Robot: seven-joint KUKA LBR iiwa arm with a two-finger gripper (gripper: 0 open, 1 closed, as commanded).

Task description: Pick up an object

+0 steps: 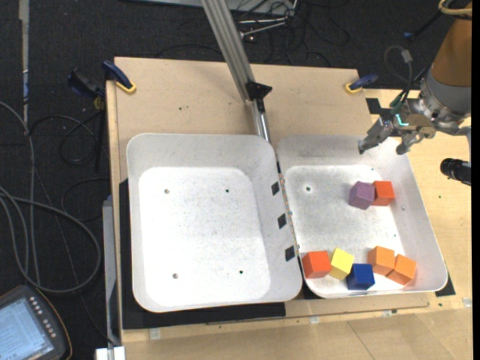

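Jaws (pixel 385 142) spread, holding nothing, above right bin's (pixel 420 223) far rim; matte purple cube (pixel 362 194) touches orange cube (pixel 384 192).

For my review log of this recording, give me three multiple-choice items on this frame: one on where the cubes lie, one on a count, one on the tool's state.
1. Where do the cubes lie?
A. All in the right bin
B. All in the left bin
C. Split between both bins

2. How many orange cubes are there?
A. One
B. Two
C. Four

3. What is the tool doing?
A. Gripping the purple cube
B. Hanging open with nothing in it over the right bin's far edge
C. Resting on the left bin's floor

Key:
1 A: every cube sits in the right bin.
2 C: one orange cube touches the purple cube, one sits beside the yellow cube, and two sit right of the blue cube.
3 B: the tool has its fingers spread, with nothing between them.
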